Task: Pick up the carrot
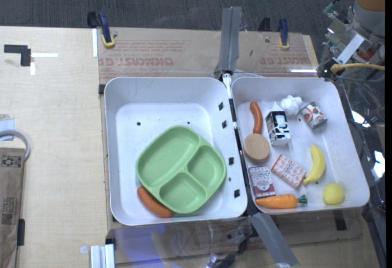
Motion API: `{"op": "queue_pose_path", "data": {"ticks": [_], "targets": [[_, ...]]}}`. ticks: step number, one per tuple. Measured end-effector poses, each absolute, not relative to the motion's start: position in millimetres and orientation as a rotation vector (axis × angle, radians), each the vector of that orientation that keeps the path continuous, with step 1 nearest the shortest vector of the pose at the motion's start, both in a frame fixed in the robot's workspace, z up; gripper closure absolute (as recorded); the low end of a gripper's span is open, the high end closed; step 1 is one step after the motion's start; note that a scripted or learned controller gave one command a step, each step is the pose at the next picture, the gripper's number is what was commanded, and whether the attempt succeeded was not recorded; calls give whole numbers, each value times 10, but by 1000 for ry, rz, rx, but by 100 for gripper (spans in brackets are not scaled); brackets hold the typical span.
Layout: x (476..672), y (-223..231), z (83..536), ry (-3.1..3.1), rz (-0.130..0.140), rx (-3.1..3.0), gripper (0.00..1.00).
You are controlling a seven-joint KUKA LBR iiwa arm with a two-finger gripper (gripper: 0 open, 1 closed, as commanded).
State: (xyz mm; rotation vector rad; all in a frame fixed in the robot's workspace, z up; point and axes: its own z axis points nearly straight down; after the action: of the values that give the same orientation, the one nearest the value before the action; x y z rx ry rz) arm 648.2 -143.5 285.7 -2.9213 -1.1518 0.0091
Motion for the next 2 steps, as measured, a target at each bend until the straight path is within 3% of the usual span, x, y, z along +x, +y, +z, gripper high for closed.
{"op": "queue_pose_path", "data": {"ticks": [1, 2], "targets": [[6442, -1153, 4108, -663, 7, -3071, 100], [6498, -1540, 2816, -452, 9, -3108, 100]]}}
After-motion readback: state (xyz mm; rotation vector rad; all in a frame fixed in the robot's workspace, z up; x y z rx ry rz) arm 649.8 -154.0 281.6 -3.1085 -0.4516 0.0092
